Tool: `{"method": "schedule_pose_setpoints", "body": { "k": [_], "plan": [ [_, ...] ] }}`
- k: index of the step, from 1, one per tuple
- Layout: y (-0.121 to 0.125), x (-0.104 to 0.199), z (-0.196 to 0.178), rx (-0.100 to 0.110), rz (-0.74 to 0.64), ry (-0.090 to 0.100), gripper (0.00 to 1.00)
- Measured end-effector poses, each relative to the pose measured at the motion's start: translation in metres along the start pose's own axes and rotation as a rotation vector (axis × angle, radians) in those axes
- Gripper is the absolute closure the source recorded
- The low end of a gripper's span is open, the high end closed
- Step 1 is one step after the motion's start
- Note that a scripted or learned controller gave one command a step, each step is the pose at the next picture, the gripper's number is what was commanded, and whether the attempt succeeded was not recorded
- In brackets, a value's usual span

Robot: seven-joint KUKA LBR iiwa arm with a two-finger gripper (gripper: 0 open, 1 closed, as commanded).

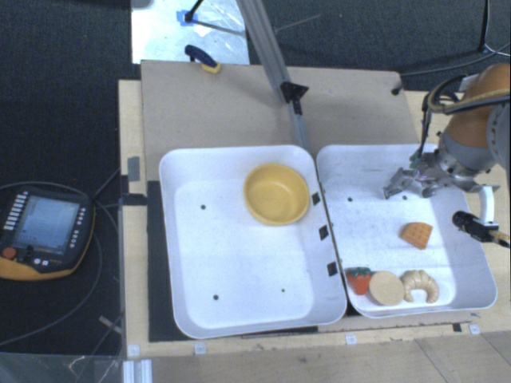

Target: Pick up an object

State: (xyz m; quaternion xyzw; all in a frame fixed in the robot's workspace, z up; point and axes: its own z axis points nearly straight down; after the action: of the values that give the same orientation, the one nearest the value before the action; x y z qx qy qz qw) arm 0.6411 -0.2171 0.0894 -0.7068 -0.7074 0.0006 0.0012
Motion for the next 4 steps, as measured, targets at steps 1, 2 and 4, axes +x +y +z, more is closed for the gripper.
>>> {"method": "schedule_pose_setpoints", "body": {
  "k": [1,2,4],
  "plan": [
    [0.001,0.000,-0.014,-0.005,-0.001,-0.002,1.00],
    [-0.006,0.004,-0.066,-0.008,0.000,-0.002,1.00],
    [-0.006,0.001,-0.178,-0.008,0.000,-0.002,1.00]
  ]
}}
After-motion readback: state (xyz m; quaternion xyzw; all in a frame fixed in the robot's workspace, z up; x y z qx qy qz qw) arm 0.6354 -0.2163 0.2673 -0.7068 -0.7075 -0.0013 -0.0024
